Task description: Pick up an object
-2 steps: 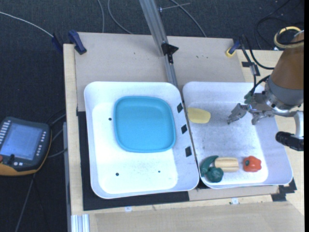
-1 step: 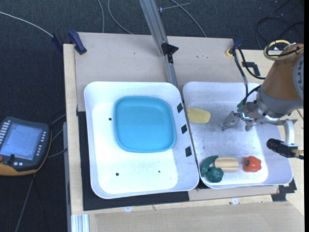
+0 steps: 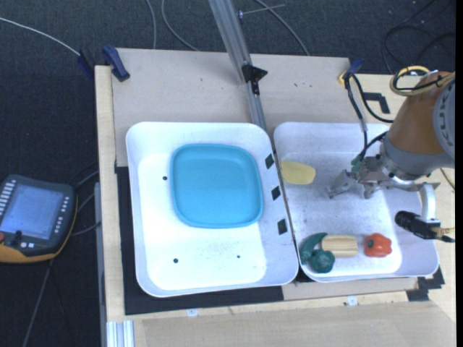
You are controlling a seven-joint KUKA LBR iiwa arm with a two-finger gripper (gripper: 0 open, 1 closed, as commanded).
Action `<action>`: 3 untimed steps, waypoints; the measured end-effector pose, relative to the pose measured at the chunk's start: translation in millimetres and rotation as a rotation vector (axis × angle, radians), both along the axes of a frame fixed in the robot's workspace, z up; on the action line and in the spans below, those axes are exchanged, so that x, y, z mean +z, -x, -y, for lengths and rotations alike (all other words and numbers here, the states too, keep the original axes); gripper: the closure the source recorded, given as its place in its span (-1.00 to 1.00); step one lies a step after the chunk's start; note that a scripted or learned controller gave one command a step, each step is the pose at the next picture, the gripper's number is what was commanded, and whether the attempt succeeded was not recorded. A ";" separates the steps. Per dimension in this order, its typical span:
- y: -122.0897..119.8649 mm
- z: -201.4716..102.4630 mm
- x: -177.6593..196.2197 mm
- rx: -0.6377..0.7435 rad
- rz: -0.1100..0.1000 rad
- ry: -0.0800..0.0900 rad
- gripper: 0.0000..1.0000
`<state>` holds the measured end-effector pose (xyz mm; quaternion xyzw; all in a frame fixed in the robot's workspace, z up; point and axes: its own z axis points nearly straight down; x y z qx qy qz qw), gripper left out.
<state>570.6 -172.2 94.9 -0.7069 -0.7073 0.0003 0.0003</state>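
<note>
In the right bin (image 3: 318, 139), a pale yellow piece (image 3: 298, 172) lies near the left wall. Along the front wall sit a dark green object (image 3: 317, 252), a tan block (image 3: 341, 246) and a red pepper-like object (image 3: 377, 245). My gripper (image 3: 353, 189) hangs low over the middle of this bin, right of the yellow piece and above the tan block. Its fingers are spread open with nothing between them. The grey and orange arm (image 3: 423, 132) reaches in from the right.
The left bin (image 3: 145, 194) holds a light blue square plate (image 3: 217, 184). A metal pole (image 3: 235, 31) slants down between the bins. A pendant (image 3: 32, 215) lies off the bench at left, and cables run across the floor.
</note>
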 end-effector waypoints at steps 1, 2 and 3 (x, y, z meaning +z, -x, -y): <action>-0.7 0.0 11.5 0.000 0.003 0.000 1.00; -7.0 -3.7 56.2 0.000 0.005 0.001 1.00; -6.7 6.6 107.2 -0.001 0.006 0.001 1.00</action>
